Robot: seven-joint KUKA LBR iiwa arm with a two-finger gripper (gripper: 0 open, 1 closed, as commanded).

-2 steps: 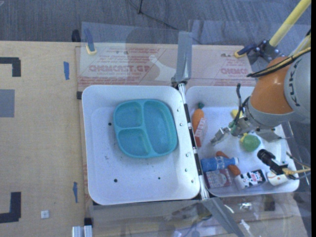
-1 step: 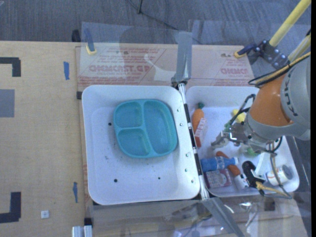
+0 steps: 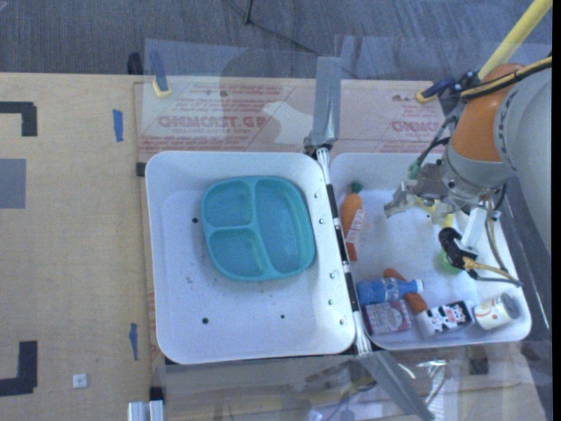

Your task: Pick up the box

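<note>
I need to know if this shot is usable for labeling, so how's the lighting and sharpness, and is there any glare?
Camera view: lighting is even and soft, with faint shadows. The clear panels along the bench's far and near edges carry pale reflections. The teal plate in the left bin reads sharply; the small items in the right bin look soft, and the gripper is too cluttered with cables to read.

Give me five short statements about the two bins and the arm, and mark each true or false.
1. The teal divided plate lies in the left bin. True.
2. The carrot lies on the plate. False: it is in the right bin, by the divider.
3. The arm reaches over the right bin. True.
4. The black-and-white box sits in the left bin. False: right bin, near edge.
5. The plate has three compartments. True.
</note>
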